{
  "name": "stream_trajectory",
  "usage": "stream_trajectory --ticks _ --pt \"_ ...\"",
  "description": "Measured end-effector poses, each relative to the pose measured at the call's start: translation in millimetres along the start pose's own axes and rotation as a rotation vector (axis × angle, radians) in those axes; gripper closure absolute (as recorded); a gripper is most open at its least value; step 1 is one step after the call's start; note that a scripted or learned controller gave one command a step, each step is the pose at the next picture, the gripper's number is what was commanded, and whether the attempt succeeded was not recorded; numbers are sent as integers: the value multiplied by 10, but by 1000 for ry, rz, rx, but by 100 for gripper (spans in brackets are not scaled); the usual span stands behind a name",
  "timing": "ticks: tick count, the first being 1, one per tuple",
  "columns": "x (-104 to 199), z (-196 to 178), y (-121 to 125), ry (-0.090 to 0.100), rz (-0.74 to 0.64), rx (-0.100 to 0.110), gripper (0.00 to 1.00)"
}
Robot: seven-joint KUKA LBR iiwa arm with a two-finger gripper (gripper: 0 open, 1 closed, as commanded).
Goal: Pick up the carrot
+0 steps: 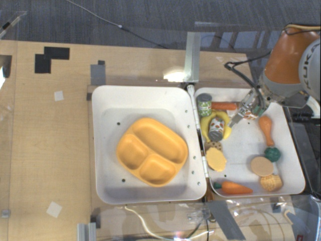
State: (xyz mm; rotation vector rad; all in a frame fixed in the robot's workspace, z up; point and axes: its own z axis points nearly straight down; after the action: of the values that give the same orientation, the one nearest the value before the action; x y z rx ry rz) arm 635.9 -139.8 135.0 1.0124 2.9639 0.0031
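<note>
An orange carrot with a green top lies along the front wall of the right bin. A second orange stick-shaped thing lies at the back of that bin, beside a green can. My gripper hangs over the back middle of the right bin, slanting down to the left. Its tip is just right of the back orange stick and above a banana. It is far from the front carrot, and I see nothing held in it.
In the right bin lie a small tin on the banana, a yellow disc, a drumstick, a green lump, a tan disc and a waffle-like piece. The left bin holds a yellow divided plate.
</note>
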Motion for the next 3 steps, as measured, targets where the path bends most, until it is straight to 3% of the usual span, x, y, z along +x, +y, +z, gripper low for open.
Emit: stream_trajectory --ticks 1,2,3 --pt "-145 251 -437 -32 -73 -11 0" --pt "133 267 -396 -49 73 -20 0" --pt "399 447 -907 -6 149 -1 0"
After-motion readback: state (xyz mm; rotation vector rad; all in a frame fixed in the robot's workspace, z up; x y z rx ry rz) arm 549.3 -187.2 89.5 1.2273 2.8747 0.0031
